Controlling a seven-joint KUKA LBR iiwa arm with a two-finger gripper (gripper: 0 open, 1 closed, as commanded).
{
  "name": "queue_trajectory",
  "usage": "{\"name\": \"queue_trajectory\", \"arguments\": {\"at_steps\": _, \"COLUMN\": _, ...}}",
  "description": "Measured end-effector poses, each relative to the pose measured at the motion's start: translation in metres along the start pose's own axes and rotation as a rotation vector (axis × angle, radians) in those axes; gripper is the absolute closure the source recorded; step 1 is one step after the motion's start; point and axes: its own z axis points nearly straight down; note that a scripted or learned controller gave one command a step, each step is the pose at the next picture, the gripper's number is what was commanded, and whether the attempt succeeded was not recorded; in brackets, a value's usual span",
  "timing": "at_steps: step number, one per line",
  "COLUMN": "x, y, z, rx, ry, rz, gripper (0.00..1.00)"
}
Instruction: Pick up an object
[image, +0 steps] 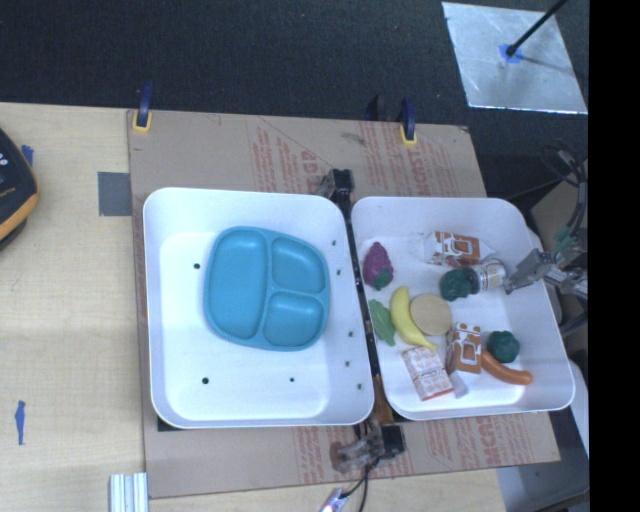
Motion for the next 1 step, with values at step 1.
{"name": "queue_trajectory", "arguments": {"at_steps": 1, "x": -0.0026, "y": -0.0351, "z": 0.1342, "rx": -0.012, "ry": -0.003, "rz": 0.001, "gripper": 0.0}}
